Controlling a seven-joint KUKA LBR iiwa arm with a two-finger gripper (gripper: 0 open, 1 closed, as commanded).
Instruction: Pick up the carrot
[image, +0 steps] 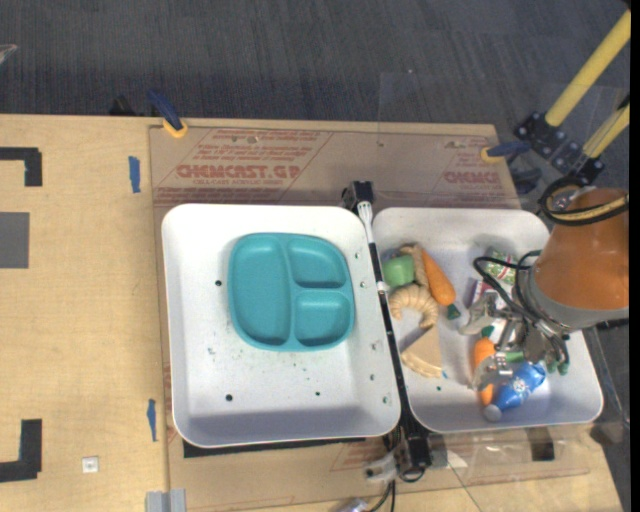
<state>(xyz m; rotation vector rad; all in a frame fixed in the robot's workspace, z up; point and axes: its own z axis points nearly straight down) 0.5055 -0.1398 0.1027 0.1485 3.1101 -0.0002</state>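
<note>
Tool (510, 352): low in right bin (570, 400), grip state cannot be told, tips lost in clutter | carrot (435, 277): upper left of same bin, beside green toy (399, 270), apart from tool

- Two white bins (190, 300), side by side
- One teal tray (292, 290)
- One carrot (436, 277)
- One green item (399, 270)
- One blue item (522, 388)
- One arm (590, 262)

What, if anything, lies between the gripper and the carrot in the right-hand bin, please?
Nothing visible blocks it. The carrot lies uncovered in the right bin, beside the green piece and above the croissant. The gripper sits lower right of it, over a small orange item and a blue one; bare bin floor separates them.
</note>
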